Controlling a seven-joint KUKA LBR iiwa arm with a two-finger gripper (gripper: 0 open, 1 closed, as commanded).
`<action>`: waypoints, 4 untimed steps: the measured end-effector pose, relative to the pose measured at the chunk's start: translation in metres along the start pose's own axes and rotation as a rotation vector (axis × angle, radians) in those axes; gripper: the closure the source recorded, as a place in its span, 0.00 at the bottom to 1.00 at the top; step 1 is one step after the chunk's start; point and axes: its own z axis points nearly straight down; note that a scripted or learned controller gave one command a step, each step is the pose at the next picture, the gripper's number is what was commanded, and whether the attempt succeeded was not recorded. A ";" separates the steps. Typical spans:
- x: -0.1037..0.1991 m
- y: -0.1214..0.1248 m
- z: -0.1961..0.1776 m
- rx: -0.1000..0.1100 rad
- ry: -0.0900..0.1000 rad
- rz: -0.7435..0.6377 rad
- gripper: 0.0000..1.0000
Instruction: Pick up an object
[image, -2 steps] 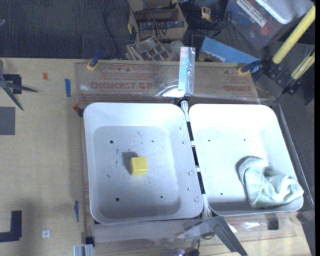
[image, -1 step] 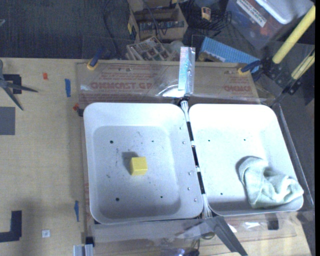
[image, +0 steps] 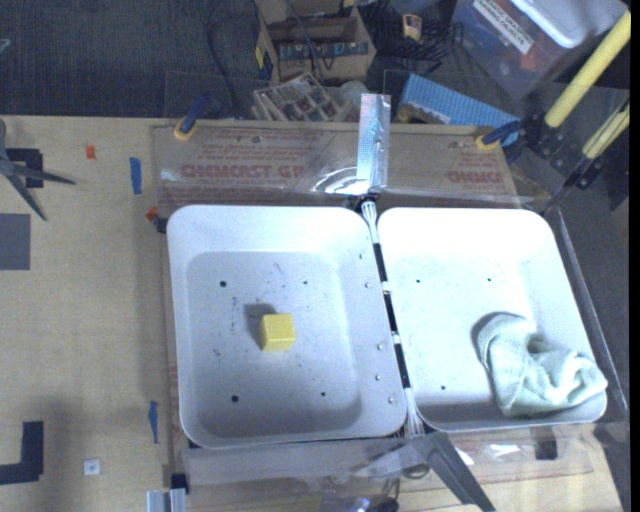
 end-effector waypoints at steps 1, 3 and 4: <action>0.000 0.001 -0.011 -0.003 -0.001 0.000 1.00; -0.001 0.003 -0.032 -0.009 -0.002 0.001 1.00; 0.000 0.004 -0.042 -0.013 -0.003 0.001 1.00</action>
